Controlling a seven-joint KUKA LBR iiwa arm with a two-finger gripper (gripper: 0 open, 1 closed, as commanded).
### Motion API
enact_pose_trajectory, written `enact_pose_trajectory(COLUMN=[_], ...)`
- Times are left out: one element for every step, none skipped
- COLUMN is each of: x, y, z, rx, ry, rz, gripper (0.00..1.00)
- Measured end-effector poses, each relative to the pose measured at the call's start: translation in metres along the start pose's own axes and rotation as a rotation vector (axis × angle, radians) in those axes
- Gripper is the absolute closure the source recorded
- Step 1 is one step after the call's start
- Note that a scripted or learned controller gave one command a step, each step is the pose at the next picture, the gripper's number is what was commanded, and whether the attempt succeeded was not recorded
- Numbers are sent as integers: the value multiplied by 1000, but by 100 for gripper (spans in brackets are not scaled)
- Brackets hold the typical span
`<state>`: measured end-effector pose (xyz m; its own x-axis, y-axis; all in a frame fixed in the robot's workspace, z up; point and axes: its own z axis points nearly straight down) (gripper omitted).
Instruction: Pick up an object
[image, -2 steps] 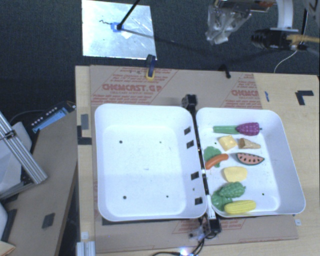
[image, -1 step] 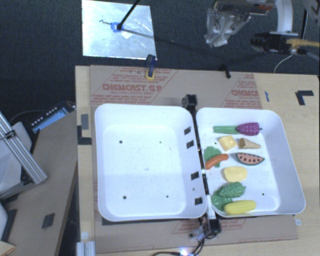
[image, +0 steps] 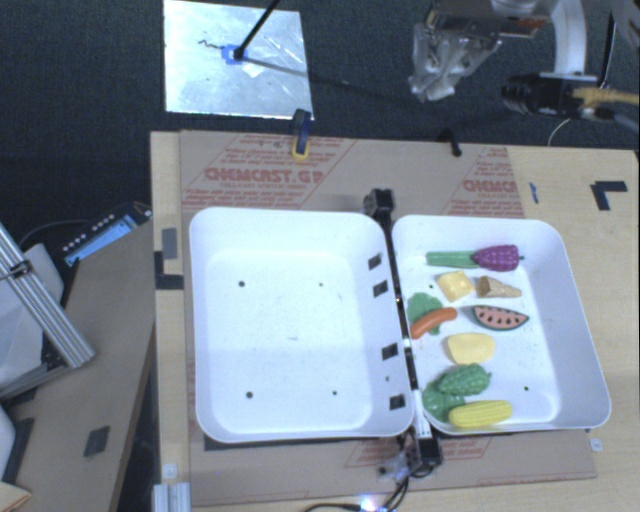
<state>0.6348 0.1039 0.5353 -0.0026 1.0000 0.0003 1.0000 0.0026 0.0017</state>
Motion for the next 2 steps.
enact_pose_trajectory(x=[-13, -12], y=[35, 34], z=[1, 0], rx=[-2, -1], ry=[-2, -1], rz=[3, 0], gripper=[100, 100])
